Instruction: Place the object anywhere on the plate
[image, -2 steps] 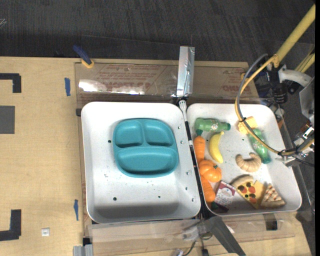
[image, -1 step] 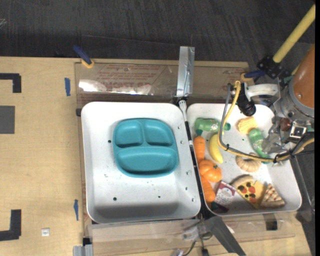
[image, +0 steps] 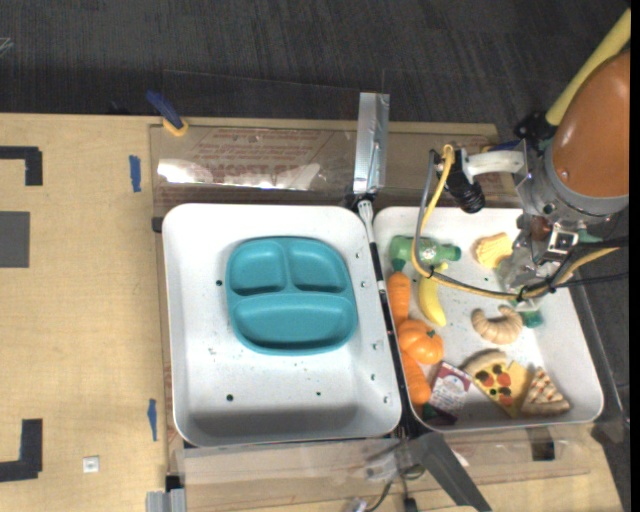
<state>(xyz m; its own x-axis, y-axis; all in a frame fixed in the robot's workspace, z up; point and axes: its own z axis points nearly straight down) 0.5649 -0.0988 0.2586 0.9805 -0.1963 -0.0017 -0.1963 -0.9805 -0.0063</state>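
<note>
Croissant (image: 497, 322), the toy nearest the gripper (image: 524, 278), lies in the right bin (image: 583, 352) with its long axis running left to right and its ends curling up. The gripper hangs just above its right end; whether it grips anything cannot be told. Around it lie a banana (image: 431, 300), carrot (image: 399, 296), orange (image: 421, 345) and pizza slice (image: 503, 380). The teal plate (image: 290, 293) sits in the left bin (image: 200, 380), well apart.
</note>
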